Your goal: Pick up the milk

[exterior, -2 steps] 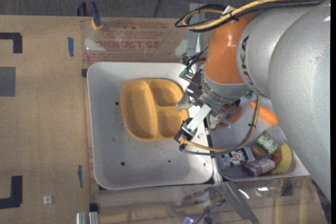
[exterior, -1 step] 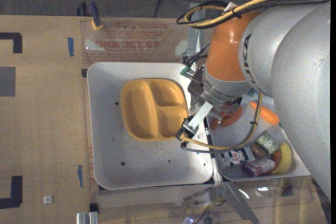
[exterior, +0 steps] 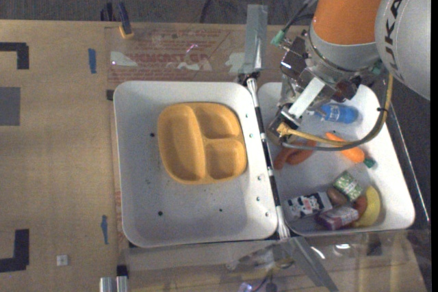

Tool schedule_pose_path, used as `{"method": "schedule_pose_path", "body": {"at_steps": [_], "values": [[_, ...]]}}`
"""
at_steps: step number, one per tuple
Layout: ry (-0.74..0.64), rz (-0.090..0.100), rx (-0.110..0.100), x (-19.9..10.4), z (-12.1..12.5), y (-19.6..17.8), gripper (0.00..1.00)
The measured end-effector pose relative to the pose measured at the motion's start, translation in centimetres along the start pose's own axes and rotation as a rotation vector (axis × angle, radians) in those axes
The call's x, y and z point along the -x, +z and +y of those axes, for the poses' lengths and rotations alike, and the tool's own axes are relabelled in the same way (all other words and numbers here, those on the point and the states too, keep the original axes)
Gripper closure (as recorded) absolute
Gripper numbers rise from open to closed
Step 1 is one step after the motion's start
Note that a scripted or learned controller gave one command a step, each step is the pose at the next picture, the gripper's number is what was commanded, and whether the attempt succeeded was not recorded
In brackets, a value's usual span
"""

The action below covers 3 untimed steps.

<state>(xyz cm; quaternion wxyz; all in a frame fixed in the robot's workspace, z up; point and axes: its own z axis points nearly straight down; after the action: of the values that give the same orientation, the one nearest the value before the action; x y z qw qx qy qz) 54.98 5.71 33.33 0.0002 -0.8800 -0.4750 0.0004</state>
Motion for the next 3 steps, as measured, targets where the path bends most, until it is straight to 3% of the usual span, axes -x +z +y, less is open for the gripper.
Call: {"method": "schedule_pose_path", "body": {"at_steps": [1,2,3], "values": [[-0.397,0.000,0.000,10.6,2.6,11.9,1.00],[-0.397,0.000,0.000,10.6,2.6,11.9,0.00],[-0.395,0.000,0.001,17.5,3.1,23.7,0.00]]}}
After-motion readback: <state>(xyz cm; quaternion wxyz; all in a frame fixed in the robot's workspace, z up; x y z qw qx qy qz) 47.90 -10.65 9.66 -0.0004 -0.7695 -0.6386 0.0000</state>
